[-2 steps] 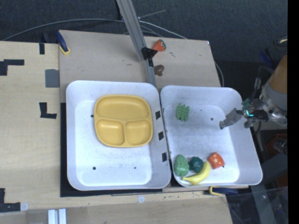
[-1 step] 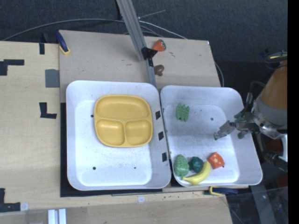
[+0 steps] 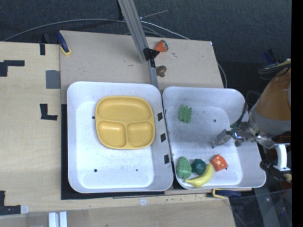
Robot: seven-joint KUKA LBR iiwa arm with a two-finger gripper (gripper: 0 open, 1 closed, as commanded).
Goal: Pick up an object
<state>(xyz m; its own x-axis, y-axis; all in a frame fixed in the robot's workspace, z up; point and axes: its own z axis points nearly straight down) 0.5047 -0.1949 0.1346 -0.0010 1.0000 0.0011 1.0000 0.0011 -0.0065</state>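
Camera view: orange-red object [image 3: 218, 162] just below end effector [image 3: 220, 139], seemingly apart.

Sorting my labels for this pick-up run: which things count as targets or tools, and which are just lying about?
Job:
gripper
green block
red toy
banana
two green toys
right bin

Lying about:
yellow tray
left bin

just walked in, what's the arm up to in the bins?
The arm's gripper sits low over the right bin, above the orange toy, with nothing between its fingers. A banana and two green toys cluster at the near edge; another green piece lies farther back. A yellow divided tray sits in the left bin.
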